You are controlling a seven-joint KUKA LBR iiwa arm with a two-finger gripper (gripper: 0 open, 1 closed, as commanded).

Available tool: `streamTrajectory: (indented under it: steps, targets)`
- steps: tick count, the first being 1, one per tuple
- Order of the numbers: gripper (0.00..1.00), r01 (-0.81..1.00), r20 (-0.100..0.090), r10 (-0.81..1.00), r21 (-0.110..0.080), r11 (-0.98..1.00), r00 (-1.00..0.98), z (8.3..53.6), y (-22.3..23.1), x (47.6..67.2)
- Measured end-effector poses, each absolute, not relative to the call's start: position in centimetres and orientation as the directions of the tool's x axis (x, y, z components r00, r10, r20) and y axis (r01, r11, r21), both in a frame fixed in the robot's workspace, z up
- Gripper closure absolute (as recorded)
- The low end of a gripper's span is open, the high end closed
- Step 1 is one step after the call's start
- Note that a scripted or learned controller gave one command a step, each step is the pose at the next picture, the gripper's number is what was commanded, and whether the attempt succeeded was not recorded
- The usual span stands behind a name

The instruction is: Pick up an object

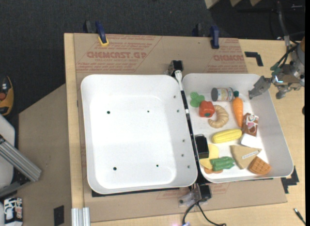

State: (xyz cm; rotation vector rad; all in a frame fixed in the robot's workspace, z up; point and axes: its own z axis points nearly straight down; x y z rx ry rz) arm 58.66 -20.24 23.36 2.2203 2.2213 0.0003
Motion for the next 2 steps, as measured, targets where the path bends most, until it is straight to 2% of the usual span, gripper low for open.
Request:
streamTrajectory:
  steps: [1,2]
  targets:
    - [0.0,1.0,0.004,1.0,-0.004,0.009,-0.009,14.2,-11.7,64.0]
    - [0.0,1.0,-0.001,1.0,0.002,-0.002,0.002,10.2,-10.0,66.1]
